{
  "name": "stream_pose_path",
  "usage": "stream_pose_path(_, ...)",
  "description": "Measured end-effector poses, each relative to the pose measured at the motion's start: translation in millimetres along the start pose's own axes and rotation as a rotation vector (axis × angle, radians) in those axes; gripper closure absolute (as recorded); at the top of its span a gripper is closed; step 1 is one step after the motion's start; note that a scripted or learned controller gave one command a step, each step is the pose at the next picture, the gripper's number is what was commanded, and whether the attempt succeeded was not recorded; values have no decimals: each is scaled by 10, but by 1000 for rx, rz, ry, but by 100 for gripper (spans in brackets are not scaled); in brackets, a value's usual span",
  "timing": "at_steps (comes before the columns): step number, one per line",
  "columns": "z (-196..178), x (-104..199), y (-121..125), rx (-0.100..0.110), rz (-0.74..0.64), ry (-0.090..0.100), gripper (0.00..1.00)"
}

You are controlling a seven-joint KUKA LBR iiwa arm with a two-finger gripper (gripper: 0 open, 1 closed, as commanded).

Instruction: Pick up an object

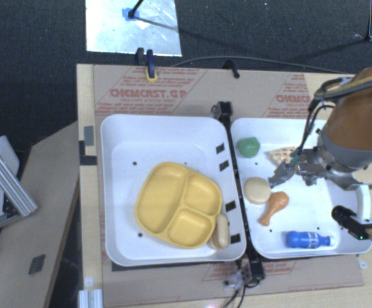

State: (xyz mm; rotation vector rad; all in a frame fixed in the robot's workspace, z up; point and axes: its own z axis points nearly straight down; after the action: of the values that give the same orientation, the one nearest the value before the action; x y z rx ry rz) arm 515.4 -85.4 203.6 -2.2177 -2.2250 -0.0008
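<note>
Dark carpeted floor all around. On it, at the top, a shiny silver sheet with a blue spot and a thin black rod slanting across. Pale wooden desk, covered by a brown cardboard sheet printed in red letters. Yellow and blue clamp at the far edge. Aluminium rail at left. Even, soft light.

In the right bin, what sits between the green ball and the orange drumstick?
In the camera view, a beige round piece lies between the green ball and the orange drumstick, near the right bin's left wall.
</note>
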Motion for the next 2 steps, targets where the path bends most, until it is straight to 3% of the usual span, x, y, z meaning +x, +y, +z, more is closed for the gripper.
stream_pose_path(2, 1135, -32, -54, 4, 2, 1, 0)
